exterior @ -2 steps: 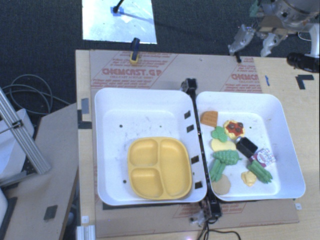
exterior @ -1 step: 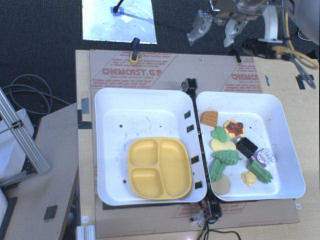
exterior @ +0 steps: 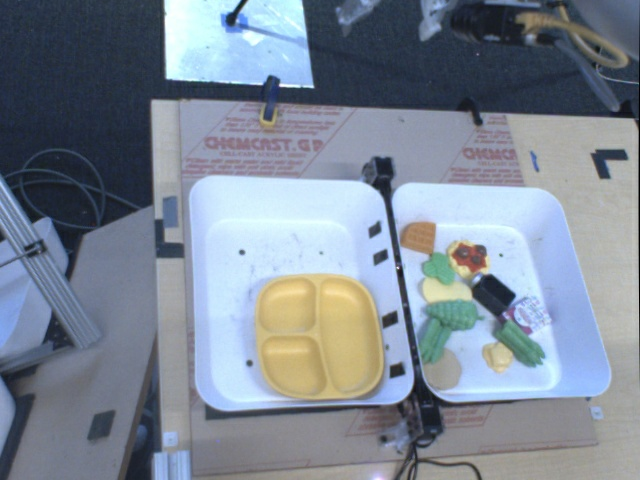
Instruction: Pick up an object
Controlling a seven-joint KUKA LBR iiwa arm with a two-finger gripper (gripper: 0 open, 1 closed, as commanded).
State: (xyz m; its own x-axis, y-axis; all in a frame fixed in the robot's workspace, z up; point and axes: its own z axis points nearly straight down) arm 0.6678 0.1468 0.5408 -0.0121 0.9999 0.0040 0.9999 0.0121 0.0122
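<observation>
The right bin point(exterior: 570, 258) holds several small toy foods: an orange bread slice point(exterior: 419, 236), a red and yellow piece point(exterior: 467, 257), a black block point(exterior: 492, 294), a pink and white packet point(exterior: 527, 314), green vegetables point(exterior: 450, 315) and a tan disc point(exterior: 443, 370). My gripper point(exterior: 395, 6) hangs high at the top of the camera view, well beyond the bins' far edge. Its two pale fingers point(exterior: 357, 0) stand apart, open, with nothing between them.
The left bin point(exterior: 230, 218) bears a yellow divided plate point(exterior: 320, 335) in its near right part. A black divider with clips point(exterior: 390, 268) runs between the bins. A shiny metal sheet point(exterior: 238, 28) lies on the floor at the back left.
</observation>
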